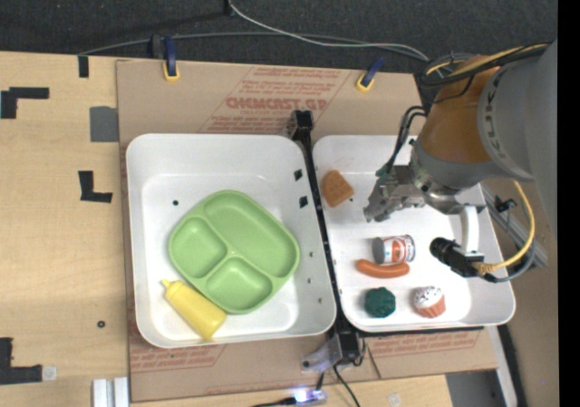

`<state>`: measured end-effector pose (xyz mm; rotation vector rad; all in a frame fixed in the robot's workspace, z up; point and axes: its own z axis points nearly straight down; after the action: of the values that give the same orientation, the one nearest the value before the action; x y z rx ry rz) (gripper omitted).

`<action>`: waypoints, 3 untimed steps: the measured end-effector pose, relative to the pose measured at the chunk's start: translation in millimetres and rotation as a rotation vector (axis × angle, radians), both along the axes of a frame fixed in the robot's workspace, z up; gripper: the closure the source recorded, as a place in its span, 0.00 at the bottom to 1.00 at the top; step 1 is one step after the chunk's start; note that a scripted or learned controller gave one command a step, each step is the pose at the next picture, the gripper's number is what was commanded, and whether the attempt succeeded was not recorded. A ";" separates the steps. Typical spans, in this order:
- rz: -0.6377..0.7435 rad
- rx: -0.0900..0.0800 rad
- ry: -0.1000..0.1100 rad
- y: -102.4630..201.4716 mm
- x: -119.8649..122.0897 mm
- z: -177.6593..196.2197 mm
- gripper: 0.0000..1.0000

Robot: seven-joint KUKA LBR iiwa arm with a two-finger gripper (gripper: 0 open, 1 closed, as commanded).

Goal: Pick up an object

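My gripper hangs over the middle of the right bin, its dark fingers pointing down and left with nothing seen between them. Just below it lies a small can on its side, and under that an orange hot dog. A tan bread piece sits to the gripper's left near the bin's left wall. A green round item and a cupcake rest near the front of the bin.
The left bin holds a green divided plate and a yellow mustard bottle at its front left. A black divider strip runs between the bins. Cables trail at the right of the arm.
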<state>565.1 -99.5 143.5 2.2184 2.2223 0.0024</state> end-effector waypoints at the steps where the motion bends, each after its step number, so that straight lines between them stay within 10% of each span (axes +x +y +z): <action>1: 0.000 0.000 -0.001 6.2 -7.7 54.2 1.00; 3: 0.003 0.000 0.005 62.4 -3.7 66.8 1.00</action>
<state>561.4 -37.1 210.3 2.2176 2.2279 -0.0025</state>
